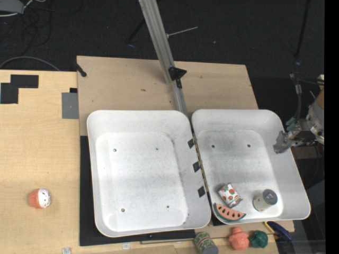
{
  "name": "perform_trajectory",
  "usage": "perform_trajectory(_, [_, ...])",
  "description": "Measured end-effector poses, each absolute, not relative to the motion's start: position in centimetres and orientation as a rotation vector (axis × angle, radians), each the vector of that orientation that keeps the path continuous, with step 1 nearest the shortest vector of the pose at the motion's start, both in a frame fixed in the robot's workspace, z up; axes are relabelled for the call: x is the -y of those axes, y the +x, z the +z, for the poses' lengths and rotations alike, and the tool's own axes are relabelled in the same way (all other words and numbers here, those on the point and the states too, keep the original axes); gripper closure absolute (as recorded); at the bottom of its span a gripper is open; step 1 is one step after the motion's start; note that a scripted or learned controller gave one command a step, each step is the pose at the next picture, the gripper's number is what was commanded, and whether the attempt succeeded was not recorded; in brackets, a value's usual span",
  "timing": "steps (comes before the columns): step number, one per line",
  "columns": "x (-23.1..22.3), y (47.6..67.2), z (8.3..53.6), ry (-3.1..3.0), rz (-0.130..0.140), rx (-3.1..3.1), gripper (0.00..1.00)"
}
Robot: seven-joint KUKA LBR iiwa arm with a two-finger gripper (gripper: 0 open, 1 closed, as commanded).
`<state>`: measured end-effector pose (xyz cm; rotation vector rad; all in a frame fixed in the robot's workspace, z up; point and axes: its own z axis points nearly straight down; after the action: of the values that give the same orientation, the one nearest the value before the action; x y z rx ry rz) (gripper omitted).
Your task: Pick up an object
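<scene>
Gripper (282, 142) hovers at the right bin's (233, 118) right rim, jaws' state impossible to tell. Nothing lifted yet: the strawberry-print box (229, 194), grey cylinder (265, 199) and watermelon slice (229, 213) lie at the bin's near edge. Descent, grasp and lift all remain.

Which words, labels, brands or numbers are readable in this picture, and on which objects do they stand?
None can be read.
Small printed box in the right bin: red pattern, any lettering too blurred.
Grey can beside it: blue mark on top, not legible.
Orange ball on the wooden table: white patch, no readable text.
</scene>
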<state>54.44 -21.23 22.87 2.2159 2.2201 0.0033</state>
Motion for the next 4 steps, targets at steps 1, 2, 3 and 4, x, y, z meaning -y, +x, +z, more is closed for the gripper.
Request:
perform_trajectory(1, [21.3, 54.4, 26.1, 2.219, 0.0, -2.223, 1.0])
perform_trajectory(2, [16.1, 55.3, 26.2, 2.218, 0.0, -2.229, 1.0])
perform_trajectory(3, [11.1, 55.4, 24.6, 2.22, -0.001, -2.229, 1.0])
perform_trajectory(4, [5.8, 55.8, 23.4, 2.22, -0.002, -2.23, 1.0])
